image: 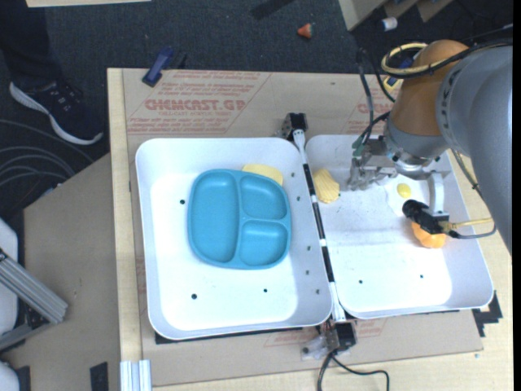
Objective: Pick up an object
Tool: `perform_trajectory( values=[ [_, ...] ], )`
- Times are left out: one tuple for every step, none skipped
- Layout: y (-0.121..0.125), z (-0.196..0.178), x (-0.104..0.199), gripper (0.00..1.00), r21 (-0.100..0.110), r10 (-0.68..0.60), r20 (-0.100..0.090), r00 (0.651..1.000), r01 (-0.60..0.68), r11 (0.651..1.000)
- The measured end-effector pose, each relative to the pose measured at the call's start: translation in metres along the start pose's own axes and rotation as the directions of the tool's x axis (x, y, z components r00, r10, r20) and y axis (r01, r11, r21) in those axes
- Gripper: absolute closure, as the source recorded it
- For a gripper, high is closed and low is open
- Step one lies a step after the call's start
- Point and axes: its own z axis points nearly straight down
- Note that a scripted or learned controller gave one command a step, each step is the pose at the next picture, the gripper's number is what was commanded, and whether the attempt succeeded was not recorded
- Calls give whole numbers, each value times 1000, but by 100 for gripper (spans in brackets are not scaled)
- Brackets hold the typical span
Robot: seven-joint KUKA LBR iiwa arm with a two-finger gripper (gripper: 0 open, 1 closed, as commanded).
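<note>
In the camera view, the gripper (361, 177) is seen low over the floor of the right bin (407, 296), and everything here is placed from it. Whether it is open or closed cannot be told, because the metal parts are blurred together.

The nearest thing is judged to be the task's thing. It is a pale yellow lump (326, 188), just beside the gripper toward the view's left and apart from it. It is rounded and smooth, and its long axis appears to run from far to near. A short sideways shift toward it is probably needed before closing.

A small yellow piece (403, 191) is seen near the gripper on the other side. An orange object (430, 236) lies farther the same way and nearer to the camera.

Well apart from the gripper, toward the view's left, the left bin (163, 243) holds a blue plate (236, 218) with three compartments, smooth like plastic. A yellow thing (262, 172) is partly hidden at its far edge
</note>
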Motion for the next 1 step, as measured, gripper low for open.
perform_trajectory(
  values=[
    [0,0,0,0,0,0,0,1000,0,1000]
  ],
)
